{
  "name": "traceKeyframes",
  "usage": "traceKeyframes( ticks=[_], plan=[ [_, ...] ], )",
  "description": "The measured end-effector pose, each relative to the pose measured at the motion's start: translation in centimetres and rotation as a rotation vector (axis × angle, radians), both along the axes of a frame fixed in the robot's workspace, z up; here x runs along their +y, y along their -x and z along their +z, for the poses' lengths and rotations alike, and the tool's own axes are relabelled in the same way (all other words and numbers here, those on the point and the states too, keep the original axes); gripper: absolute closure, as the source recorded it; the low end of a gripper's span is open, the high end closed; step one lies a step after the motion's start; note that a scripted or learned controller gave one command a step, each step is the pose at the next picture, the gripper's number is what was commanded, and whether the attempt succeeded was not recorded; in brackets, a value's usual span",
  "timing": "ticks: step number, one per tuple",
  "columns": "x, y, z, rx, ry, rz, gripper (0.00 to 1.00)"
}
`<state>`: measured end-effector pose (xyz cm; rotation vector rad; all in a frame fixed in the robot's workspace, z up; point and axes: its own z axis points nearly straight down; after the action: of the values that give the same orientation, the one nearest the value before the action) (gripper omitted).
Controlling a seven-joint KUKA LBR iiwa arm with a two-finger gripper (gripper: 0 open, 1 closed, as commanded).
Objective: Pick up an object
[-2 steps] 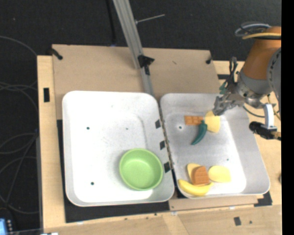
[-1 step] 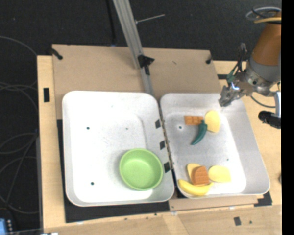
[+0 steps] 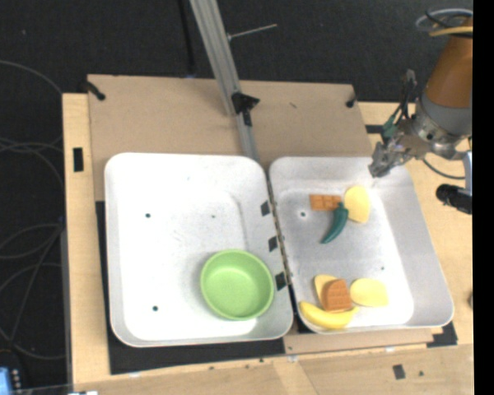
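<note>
My gripper point(image 3: 381, 164) hangs over the far right corner of the right bin point(image 3: 395, 220), up and to the right of a yellow round fruit point(image 3: 358, 204). Beside that fruit lie a teal pepper-shaped piece point(image 3: 335, 224) and a small orange block point(image 3: 323, 202). Near the bin's front edge are a banana point(image 3: 328, 315), a brown-orange piece point(image 3: 336, 295) and a yellow lemon-like piece point(image 3: 369, 292). Nothing shows between the gripper's fingers.
A green bowl point(image 3: 237, 283) sits at the front right of the left bin point(image 3: 165, 220). A slanted metal pole point(image 3: 221, 56) rises behind the bins. Cables lie on the dark floor at left.
</note>
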<state>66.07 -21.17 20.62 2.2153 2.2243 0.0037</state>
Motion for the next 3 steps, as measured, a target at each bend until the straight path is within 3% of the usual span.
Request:
traceKeyframes(
  ticks=[3],
  plan=[
    [13.6,5.6,1.5,0.003,-0.002,0.003,1.0]
  ],
)
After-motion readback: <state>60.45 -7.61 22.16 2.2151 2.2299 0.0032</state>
